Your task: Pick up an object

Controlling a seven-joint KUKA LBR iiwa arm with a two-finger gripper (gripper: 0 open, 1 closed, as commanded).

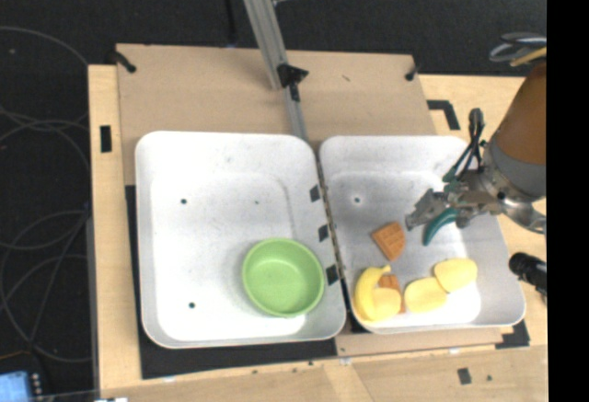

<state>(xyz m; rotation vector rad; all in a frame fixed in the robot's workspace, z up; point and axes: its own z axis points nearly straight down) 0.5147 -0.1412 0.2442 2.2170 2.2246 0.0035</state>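
1. Right bin (368, 161): the landmark for this list. White and shallow, it holds all the small pieces; its upper half is bare.
2. Orange block (389, 240): small and tilted, near the middle of the right bin, apart from the yellow pieces below it. The nearest piece to the gripper and the likeliest pick.
3. Yellow pieces (414, 290): three rounded lumps in a row along the right bin's lower wall, touching one another; a small orange bit sits between the leftmost one and the next.
4. Green bowl (282, 276): upright, in the left bin (184, 179), near the lower stretch of the right bin's left wall.
5. Gripper (431, 223): over the right bin's right half, just right of the orange block. Fingers spread, one grey and one teal, with nothing between them.
6. Step in hand, as judged: approach, with no grasp made yet.
7. Handling advice: shift left until the fingers straddle the block, turn the wrist to meet its tilted flat sides, descend almost to the floor, then close.
8. Risk: a corner grip may squirt the block away, and drifting toward the lower wall could catch a yellow piece instead.
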